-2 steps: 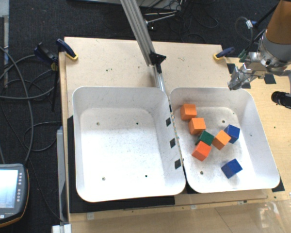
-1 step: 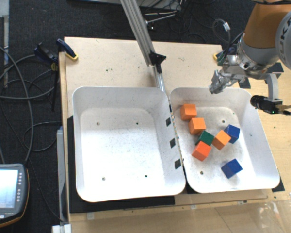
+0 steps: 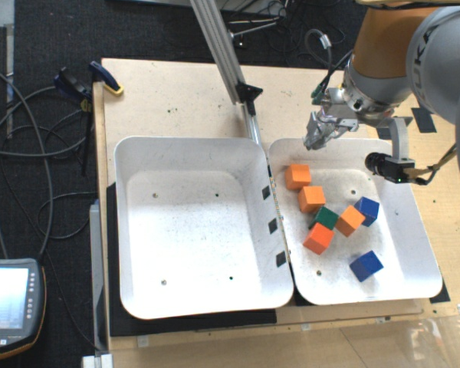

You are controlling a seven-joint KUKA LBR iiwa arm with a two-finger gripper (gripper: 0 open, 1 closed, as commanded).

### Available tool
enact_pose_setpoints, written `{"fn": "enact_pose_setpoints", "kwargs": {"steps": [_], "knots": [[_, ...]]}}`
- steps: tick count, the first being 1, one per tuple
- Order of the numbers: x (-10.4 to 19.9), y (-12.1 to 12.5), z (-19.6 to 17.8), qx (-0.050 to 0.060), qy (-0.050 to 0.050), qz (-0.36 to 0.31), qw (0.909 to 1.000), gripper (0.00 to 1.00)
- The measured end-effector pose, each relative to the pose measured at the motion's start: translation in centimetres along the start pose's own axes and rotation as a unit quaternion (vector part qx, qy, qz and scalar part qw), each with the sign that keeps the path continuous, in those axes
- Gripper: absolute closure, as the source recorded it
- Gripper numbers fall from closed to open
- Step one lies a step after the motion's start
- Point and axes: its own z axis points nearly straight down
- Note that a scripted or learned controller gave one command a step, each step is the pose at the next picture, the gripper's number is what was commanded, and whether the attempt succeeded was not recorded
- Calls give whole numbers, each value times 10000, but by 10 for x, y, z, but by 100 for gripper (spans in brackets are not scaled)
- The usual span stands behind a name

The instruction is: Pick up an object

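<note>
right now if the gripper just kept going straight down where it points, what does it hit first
Most likely the bare floor at the far edge of the right bin, just beyond the nearest orange block. The gripper looks slightly off that block, though depth is unclear.

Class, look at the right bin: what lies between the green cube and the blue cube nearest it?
An orange cube lies between the green cube and that blue cube, in the camera view.
</note>
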Motion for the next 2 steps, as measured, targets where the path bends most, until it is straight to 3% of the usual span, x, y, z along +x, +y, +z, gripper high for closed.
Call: {"fn": "enact_pose_setpoints", "kwargs": {"steps": [2], "knots": [[123, -23, 25, 12, 3, 3, 10000, 100]]}}
